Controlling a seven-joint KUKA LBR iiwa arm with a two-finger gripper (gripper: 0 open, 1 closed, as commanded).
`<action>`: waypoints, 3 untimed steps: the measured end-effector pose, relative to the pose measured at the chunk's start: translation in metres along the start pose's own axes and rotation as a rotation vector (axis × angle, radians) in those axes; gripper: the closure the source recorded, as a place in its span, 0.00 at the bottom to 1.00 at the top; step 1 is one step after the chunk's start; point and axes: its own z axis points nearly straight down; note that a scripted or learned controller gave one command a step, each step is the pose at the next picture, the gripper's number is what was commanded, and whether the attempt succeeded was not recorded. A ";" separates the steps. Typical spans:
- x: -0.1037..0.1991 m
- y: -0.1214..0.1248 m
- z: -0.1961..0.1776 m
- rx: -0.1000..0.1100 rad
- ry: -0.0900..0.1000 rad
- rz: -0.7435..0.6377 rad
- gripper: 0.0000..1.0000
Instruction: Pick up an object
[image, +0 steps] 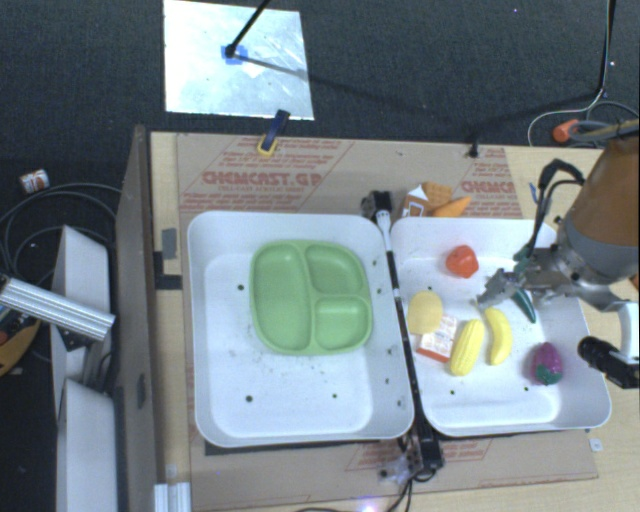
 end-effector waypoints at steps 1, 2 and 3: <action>-0.018 0.016 0.124 -0.017 -0.009 0.005 0.00; -0.003 -0.003 0.135 -0.021 -0.007 0.007 0.00; -0.002 -0.004 0.126 -0.016 -0.005 0.003 1.00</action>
